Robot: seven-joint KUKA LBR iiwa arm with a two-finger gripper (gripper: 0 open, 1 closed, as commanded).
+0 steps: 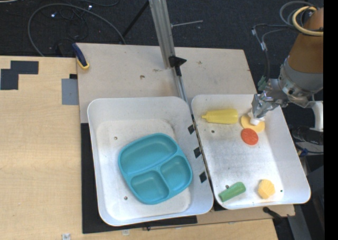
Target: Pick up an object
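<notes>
The right bin (285,144) holds a yellow bottle-shaped toy (221,117) near its far edge, a red-orange round piece (250,137), a green piece (232,191) and a yellow lump (266,188) near the front. A small yellow piece (247,122) lies under my gripper (256,119), which reaches down from the right at the bin's far right side. Its tip is right at that yellow piece, just above the red-orange one. Nothing can be seen held between the fingers.
The left bin (105,112) holds a blue divided plate (154,168). A metal post (162,27) rises behind the bins, with a black bracket at its foot. A wooden bench surface lies to the left, cables at the back.
</notes>
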